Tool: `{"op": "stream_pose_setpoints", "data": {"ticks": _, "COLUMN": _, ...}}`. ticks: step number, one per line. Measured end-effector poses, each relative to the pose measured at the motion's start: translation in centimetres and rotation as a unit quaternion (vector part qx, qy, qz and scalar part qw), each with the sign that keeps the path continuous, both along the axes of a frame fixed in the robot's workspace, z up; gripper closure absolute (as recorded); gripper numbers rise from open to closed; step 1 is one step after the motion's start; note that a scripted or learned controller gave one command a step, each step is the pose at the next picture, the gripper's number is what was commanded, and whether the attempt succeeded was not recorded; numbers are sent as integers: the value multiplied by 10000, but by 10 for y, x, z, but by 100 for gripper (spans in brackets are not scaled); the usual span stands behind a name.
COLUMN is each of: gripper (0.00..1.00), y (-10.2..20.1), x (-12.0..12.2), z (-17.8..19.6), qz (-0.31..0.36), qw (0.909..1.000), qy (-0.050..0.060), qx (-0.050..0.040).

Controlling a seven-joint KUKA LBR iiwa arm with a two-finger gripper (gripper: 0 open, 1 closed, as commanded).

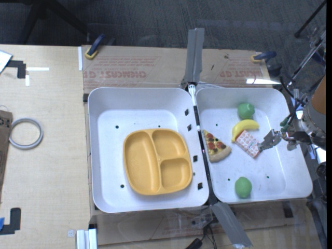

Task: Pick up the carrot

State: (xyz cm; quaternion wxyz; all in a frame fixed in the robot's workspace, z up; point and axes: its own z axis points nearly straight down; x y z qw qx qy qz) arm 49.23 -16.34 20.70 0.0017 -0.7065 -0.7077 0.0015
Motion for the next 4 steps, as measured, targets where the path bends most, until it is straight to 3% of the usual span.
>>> {"op": "stream_pose_setpoints", "data": {"ticks": 1, "gripper": 0, "y": 71, "x": -9, "z": -115, "qz": 411, "qw": 9992, "qy": -3, "qx": 4}}
{"op": "stream_pose_setpoints", "data": {"ticks": 2, "gripper": 0, "y": 5, "x": 23, "z": -117, "qz": 698, "qw": 9976, "qy": -7, "qx": 1}}
{"op": "stream_pose_setpoints", "data": {"ticks": 3, "gripper": 100, "y": 5, "x": 23, "z": -110, "qz": 681, "qw": 9977, "qy": 0, "qx": 5}}
{"op": "stream_pose_setpoints", "data": {"ticks": 4, "gripper": 100, "y": 58, "x": 45, "z": -117, "qz": 1988, "qw": 9800, "qy": -13, "qx": 5}}
